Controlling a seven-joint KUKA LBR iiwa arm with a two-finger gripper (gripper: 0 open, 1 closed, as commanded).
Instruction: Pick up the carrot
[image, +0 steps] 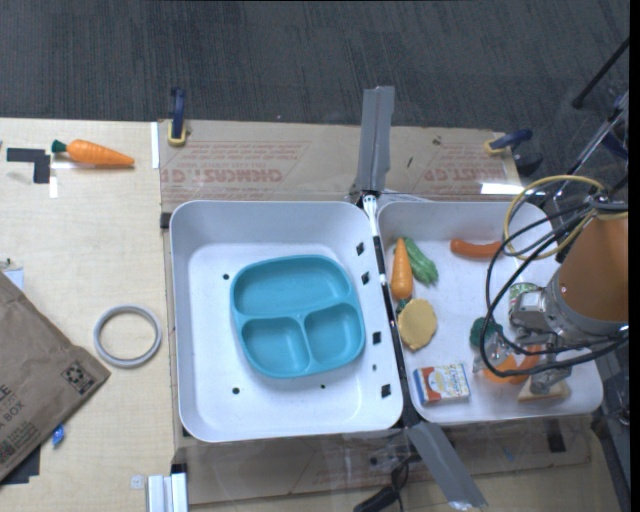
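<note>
My gripper (520, 365) hung low by the right bin's (440, 215) near-right corner, grip state unclear | carrot (401, 270) lay against the left wall, likely awaiting pickup.

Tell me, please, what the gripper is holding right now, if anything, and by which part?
It cannot be told. The gripper sits low in the right bin over an orange item, but the wrist hides its fingertips. The carrot lies apart, untouched.
</note>
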